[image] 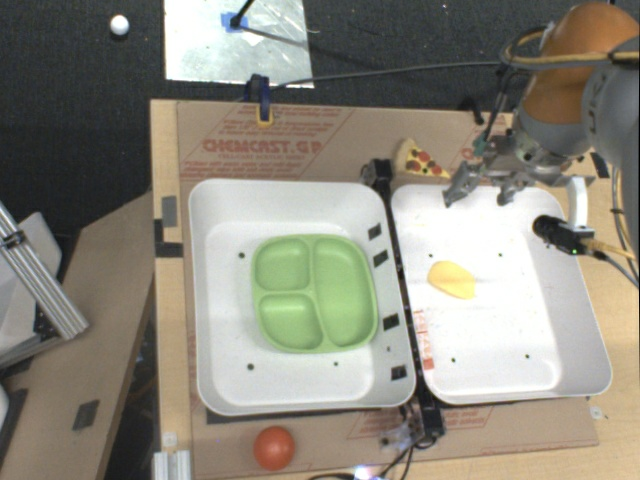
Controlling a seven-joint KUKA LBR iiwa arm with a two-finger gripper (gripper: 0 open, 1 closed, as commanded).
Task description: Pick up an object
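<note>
Hovering gripper (479, 189), fingers spread, empty, above right bin (560, 368) back edge; yellow piece (452, 279) well apart — you risk closing on air.

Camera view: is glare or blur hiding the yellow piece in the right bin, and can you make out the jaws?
Camera view: the yellow piece is sharp, with a soft shadow beside it; the right bin floor is bright but not washed out; the gripper reads clearly with jaws spread, above the bin's far edge; the foil sheet up top catches glare.
</note>
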